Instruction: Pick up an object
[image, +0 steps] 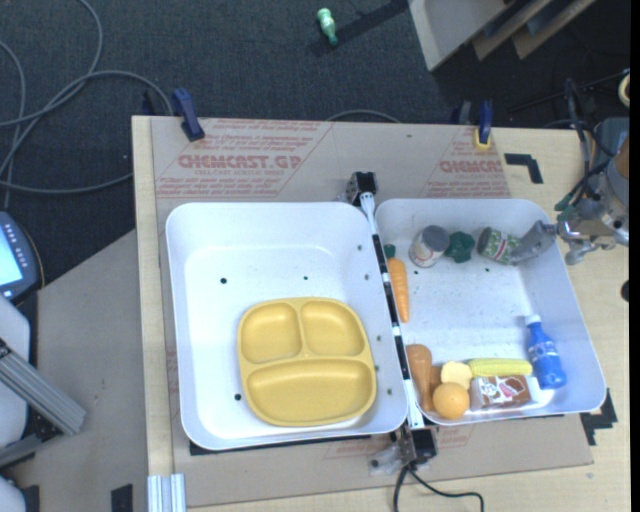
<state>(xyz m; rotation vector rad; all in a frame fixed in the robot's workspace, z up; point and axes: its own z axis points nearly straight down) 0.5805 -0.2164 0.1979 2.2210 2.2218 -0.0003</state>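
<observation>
Hanging at the far right rim of the right bin (585, 335), the tool (585, 228) shows no readable grip, with the nearby green can (497, 244) unlifted, so picking remains undone.

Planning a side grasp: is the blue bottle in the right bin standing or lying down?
Lying down. The blue bottle rests lengthwise on the floor of the right bin, its cap end pointing toward the far wall.
</observation>
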